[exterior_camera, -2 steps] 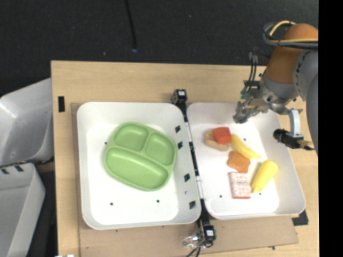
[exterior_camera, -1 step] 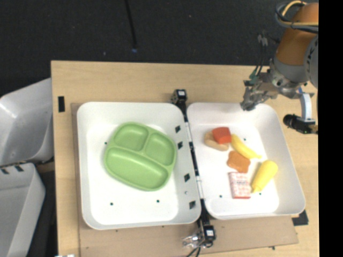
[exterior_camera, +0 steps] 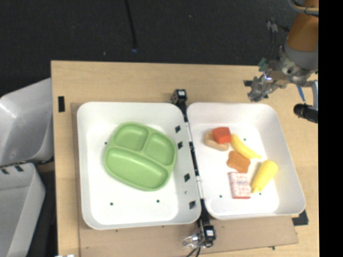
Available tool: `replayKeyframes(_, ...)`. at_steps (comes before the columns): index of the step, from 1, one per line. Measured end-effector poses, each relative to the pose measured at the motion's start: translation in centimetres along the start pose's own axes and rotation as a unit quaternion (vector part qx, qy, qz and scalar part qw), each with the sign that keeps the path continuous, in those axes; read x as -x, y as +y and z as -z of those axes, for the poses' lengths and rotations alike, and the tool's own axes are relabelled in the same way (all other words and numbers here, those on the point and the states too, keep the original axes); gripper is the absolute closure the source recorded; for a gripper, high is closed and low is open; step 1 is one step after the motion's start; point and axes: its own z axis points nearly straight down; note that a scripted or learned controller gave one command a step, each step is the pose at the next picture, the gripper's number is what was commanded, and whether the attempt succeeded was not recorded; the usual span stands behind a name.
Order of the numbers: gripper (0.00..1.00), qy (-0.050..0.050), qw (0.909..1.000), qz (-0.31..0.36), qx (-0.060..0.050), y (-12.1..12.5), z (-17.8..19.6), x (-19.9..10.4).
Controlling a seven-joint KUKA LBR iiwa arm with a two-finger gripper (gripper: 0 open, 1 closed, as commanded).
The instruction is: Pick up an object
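Observation:
The right bin point(exterior_camera: 268, 114) holds a red block on a tan slice point(exterior_camera: 218, 137), a yellow banana point(exterior_camera: 244, 147), an orange piece point(exterior_camera: 238, 161), a yellow corn-like piece point(exterior_camera: 264, 176) and a small red-and-white packet point(exterior_camera: 239, 186). My gripper point(exterior_camera: 261, 90) hangs above the bench just beyond the right bin's far right corner, well apart from all these objects. Nothing shows between its fingers.
A green three-compartment plate point(exterior_camera: 140, 156) lies in the left bin point(exterior_camera: 88, 197). A divider with black clips point(exterior_camera: 188, 159) runs between the bins. The arm's orange band point(exterior_camera: 303, 31) is at the top right. A white object point(exterior_camera: 21, 127) stands left of the bench.

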Motion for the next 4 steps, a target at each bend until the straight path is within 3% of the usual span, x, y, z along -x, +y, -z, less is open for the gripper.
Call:
replayKeyframes(3, 1.00, 0.001, 1.0000, 0.001, -0.004, -0.8, 0.7, -13.4)
replayKeyframes(4, 1.00, 0.001, 1.0000, 0.001, -0.004, -1.5, -0.6, -18.6)
